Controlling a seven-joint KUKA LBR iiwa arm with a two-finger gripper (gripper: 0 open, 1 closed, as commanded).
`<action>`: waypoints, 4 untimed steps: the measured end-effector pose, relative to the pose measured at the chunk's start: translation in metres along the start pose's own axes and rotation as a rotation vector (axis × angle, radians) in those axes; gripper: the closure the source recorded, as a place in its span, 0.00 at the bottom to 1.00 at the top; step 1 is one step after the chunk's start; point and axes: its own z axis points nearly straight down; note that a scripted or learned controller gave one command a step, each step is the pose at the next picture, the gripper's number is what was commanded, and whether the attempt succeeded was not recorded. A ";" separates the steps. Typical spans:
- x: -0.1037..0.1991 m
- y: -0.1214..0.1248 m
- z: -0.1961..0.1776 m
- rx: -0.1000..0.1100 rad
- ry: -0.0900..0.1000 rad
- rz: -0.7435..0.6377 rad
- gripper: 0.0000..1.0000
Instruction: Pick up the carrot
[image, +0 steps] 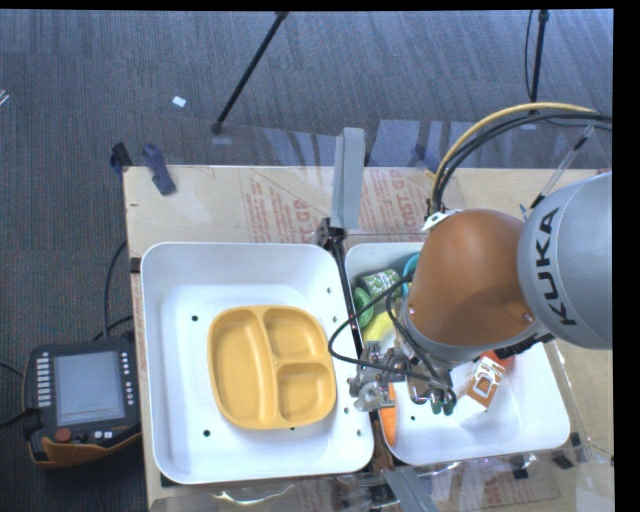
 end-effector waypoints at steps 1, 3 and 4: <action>-0.002 -0.079 0.000 0.001 -0.003 -0.044 0.00; -0.008 -0.018 -0.009 -0.001 -0.003 0.119 1.00; -0.008 -0.018 -0.009 -0.001 -0.002 0.118 0.00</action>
